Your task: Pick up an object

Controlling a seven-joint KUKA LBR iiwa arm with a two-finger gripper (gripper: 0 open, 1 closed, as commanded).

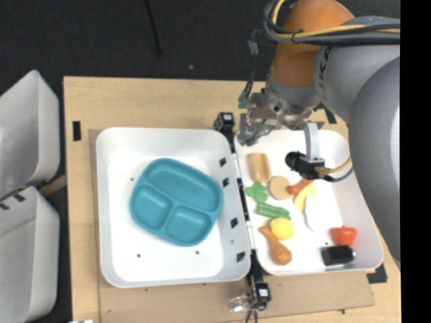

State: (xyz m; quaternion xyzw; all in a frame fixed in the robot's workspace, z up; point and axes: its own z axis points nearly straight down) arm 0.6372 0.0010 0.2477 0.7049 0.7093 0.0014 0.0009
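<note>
Glossy plastic tray [176, 201], wooden bench [81, 180]

A divided tray [176, 202] lies in the left bin [111, 261], toys [276, 210] in the right bin [363, 241].

The grey arm [377, 79] reaches in, orange wrist band above the hand [250, 132], which points down.

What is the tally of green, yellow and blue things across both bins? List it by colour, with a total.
Green pieces: 2
Yellow pieces: 2
Blue tray: 1
Total: 5
</note>
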